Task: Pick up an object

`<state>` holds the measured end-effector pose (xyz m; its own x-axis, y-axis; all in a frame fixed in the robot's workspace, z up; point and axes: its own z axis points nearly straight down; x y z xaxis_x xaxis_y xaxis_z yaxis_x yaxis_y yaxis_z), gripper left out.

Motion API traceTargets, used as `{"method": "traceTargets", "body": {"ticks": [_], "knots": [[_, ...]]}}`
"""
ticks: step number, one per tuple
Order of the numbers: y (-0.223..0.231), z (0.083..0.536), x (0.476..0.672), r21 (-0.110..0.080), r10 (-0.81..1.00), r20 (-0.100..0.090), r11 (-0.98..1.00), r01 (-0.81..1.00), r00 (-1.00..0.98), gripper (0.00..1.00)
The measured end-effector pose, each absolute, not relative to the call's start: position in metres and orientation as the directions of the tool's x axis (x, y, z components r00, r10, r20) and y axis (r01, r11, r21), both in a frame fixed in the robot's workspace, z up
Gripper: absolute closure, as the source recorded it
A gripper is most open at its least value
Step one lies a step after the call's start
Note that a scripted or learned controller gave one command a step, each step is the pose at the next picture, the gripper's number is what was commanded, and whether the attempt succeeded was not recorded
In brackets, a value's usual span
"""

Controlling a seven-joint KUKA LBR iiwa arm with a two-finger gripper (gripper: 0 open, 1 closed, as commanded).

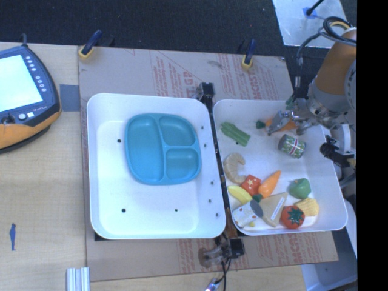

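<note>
We find the gripper [290, 121] low at the back of the right bin [327, 223], reaching in from the right under the orange wrist band. Its metal fingers sit spread around a small orange and green piece [264, 124] near the back wall, but the parts blur together there and we cannot tell how far apart they stand, nor whether anything is between them.

The task names no one object, so any piece in this bin qualifies. Most of them lie heaped in the front half, likely where they slid or were tipped: a pale bread piece [233, 162], a red pepper [251, 181], a carrot [271, 181], a banana [239, 193], a cheese wedge [274, 208], a tomato [292, 217], a corn piece [308, 207] and a green pepper [299, 188]. These touch or overlap, so we judge a clean two-finger grasp hard there.

Three pieces lie apart from the heap: the green pod [234, 133] toward the left wall, the can [291, 145] on its side just in front of the gripper, and the small piece at the fingers. Open white floor surrounds the pod and the can, giving finger room on both sides. The small piece lies near the back wall, which leaves less clearance.

The left bin [97, 162] holds a blue divided plate [162, 148], well apart from the arm
</note>
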<state>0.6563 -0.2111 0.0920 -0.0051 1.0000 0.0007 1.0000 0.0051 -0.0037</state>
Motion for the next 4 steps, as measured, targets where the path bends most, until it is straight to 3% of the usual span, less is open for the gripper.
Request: {"method": "traceTargets", "body": {"ticks": [1, 2, 3, 4], "knots": [[-0.211, 0.103, 0.656, -0.005, 1.000, 0.001, 0.008, 1.000, -0.008, 1.00], [-0.211, 0.103, 0.657, -0.005, 1.000, 0.001, 0.009, 1.000, -0.009, 0.00], [-0.211, 0.092, 0.656, -0.004, 1.000, 0.000, 0.006, 1.000, -0.006, 0.00], [-0.211, 0.102, 0.656, -0.008, 1.000, 0.002, 0.008, 1.000, -0.008, 1.00]]}}
